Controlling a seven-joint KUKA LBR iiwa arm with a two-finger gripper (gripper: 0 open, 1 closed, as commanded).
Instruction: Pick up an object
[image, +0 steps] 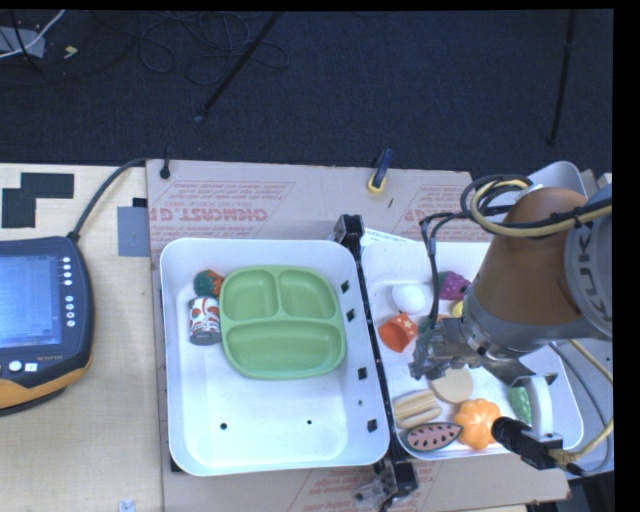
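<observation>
The grey arm with its orange band leans in over the right shallow white bin (572, 420), and its dark two-finger gripper (432, 362) hangs low near the middle of that bin; whether it is released or clenched cannot be told, and nothing is seen caught in it.

Toy foods crowd around it. A small red-orange block (398, 332) lies just beside the gripper, toward the bin's left wall, with a white egg-shaped piece (408, 297) beyond it near the far edge. A purple piece (454, 284) sits by the far edge, partly hidden behind the arm. On the near side lie a pale tan round disc (454, 385), a beige ridged bread-like piece (417, 407), a watermelon slice with dark seeds (434, 436) at the near-left corner, and an orange rounded fruit (477, 421). A green and white item (528, 402) rests near the right wall.

In the left white bin (270, 440), a green three-section plastic plate (281, 322) lies toward the far edge. A small red and white can (205, 320) stands touching the plate's left rim, with a little red and green ball (208, 283) just behind it.
</observation>
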